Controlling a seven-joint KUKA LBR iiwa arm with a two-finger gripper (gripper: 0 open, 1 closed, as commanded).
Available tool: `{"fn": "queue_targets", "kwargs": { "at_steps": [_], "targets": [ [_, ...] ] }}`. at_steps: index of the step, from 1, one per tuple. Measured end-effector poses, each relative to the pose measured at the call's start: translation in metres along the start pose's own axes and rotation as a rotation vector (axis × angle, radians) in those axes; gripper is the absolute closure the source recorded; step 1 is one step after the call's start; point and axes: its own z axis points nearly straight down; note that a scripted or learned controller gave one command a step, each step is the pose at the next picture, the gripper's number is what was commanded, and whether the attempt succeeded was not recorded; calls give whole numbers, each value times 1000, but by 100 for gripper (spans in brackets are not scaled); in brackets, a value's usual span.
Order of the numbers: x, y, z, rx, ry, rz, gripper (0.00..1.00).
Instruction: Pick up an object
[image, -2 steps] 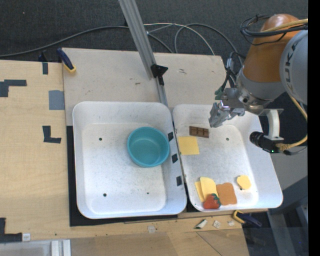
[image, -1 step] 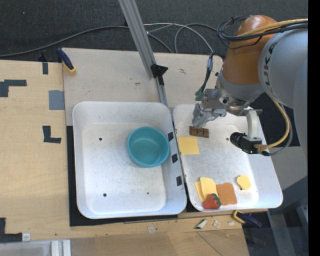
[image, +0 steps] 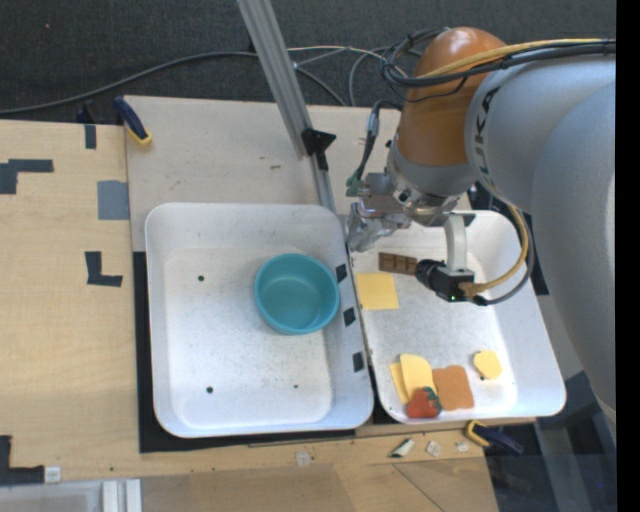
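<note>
My gripper (image: 362, 234) hangs over the far left corner of the right bin (image: 520, 300), close to the wall between the two bins. Just to its right lies a brown chocolate bar (image: 397, 263), and a flat yellow cheese slice (image: 378, 291) lies below it. Toward the near edge of the right bin sit a yellow wedge (image: 409, 374), an orange-brown toast piece (image: 453, 387), a red strawberry (image: 424, 404) and a small yellow piece (image: 487, 364). A teal bowl (image: 296, 292) stands upright in the left bin (image: 200, 330).
A slanted metal pole (image: 290, 95) runs down from the top to the bins' far edge. Black cables (image: 500, 285) loop from the wrist over the right bin. The big grey arm (image: 570, 170) covers the right side. A blue-yellow clamp (image: 131, 119) sits at the bench's far left.
</note>
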Motion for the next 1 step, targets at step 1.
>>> {"fn": "queue_targets", "kwargs": {
  "at_steps": [1],
  "targets": [
    [55,11,-6,-2,1,-1,100]
  ]
}}
